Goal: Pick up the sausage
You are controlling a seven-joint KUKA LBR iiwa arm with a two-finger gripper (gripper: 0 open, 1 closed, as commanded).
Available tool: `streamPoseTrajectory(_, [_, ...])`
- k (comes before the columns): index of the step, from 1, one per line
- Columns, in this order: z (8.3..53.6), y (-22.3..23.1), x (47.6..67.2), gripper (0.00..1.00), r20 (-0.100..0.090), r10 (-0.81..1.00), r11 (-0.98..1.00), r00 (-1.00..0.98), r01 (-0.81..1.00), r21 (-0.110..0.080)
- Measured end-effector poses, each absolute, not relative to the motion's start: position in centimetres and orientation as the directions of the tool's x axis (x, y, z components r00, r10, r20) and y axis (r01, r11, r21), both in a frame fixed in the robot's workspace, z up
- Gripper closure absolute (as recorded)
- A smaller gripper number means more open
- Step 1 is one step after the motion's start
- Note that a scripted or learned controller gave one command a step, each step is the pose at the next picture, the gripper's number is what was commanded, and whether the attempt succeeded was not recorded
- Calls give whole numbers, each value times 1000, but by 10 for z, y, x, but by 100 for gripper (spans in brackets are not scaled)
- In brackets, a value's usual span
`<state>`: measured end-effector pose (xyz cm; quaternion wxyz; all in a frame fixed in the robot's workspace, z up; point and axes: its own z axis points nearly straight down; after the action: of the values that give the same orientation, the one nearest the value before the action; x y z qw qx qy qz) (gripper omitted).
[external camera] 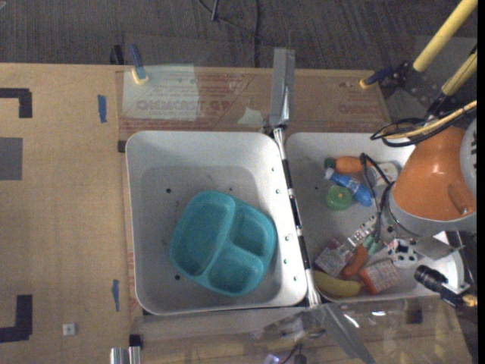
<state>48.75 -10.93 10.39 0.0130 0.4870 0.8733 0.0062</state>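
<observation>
Red-orange and slim, the sausage (355,263) lies in the right bin (303,203) near its front edge, its long axis slanting from the front-left up toward the back-right. We see a yellow banana (337,285) just in front of it and a grey packet (333,255) touching its left side. Whether the pincer (394,247) is spread or pressed together we cannot tell. A teal tray (222,242) sits in the left bin (144,203).
</observation>
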Motion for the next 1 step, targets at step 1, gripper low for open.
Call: streamPoseTrajectory(1, [252, -40, 486, 100, -2, 693, 721, -721, 693, 2])
